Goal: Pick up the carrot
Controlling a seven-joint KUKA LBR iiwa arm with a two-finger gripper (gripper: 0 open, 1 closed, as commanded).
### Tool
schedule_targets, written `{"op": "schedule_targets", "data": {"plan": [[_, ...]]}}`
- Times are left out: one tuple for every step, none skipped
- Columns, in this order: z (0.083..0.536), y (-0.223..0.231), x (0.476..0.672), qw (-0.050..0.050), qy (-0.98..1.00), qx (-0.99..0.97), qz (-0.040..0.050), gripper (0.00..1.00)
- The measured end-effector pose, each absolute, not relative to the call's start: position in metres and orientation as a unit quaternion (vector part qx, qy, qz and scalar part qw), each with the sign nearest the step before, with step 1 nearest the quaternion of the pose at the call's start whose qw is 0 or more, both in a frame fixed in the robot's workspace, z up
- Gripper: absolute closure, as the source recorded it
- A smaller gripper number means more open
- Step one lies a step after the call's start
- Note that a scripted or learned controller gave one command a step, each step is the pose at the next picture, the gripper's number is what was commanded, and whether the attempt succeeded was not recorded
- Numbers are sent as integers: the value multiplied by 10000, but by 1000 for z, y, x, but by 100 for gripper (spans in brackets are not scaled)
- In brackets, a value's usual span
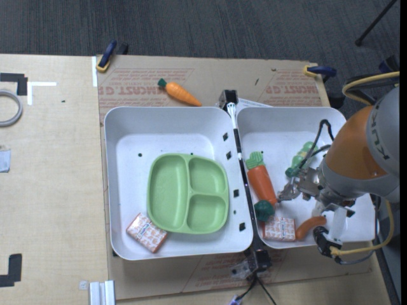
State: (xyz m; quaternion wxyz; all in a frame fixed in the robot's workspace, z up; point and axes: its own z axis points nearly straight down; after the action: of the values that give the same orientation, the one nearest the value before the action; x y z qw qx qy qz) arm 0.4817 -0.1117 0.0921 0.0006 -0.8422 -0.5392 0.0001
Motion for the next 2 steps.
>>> {"op": "schedule_targets", "data": {"plan": [[192,-21,500,-1,-5403,-8414,0,0],[192,-14,537,0,-5083,-8612,8,0]]}}
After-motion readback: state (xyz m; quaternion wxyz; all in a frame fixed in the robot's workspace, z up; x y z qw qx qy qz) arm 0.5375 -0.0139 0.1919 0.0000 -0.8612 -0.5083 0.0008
